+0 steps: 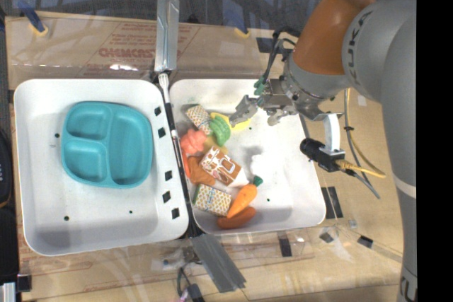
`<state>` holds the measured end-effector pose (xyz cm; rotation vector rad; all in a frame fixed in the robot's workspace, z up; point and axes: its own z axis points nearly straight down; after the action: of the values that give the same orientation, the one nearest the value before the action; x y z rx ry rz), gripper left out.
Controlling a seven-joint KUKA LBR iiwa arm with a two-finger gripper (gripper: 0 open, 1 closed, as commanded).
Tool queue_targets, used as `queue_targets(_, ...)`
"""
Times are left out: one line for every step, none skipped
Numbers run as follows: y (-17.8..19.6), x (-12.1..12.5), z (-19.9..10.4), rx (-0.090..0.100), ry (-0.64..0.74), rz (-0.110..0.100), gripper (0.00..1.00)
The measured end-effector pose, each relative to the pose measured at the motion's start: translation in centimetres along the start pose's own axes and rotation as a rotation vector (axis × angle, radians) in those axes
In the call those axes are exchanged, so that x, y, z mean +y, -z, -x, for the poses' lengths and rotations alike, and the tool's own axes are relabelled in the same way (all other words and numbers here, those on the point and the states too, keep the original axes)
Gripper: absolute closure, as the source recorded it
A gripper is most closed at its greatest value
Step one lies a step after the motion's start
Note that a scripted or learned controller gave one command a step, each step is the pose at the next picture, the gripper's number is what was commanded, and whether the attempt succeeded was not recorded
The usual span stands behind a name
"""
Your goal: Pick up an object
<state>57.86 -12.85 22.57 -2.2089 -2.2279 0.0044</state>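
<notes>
My gripper (260,112) hangs over the upper middle of the right bin (301,187), its two fingers spread apart with nothing between them. Its left finger (244,109) is just above a yellow toy banana (241,126). Beside the banana lies a green toy (221,129). Along the bin's left side is a pile of toy food: a patterned packet (197,114), a pink piece (191,143), a brown and white box (221,166), a carrot (244,197), and another patterned packet (212,200).
The left bin (35,173) holds a teal divided plate (107,143). A ridge with black clips (170,166) separates the two bins. The arm's grey and orange body (340,32) looms over the right bin's far right corner, with cables (357,166) hanging beside it.
</notes>
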Motion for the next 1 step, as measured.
queue_targets(-12.46, -1.82, -2.64, -0.001, -0.025, 0.004, 0.0)
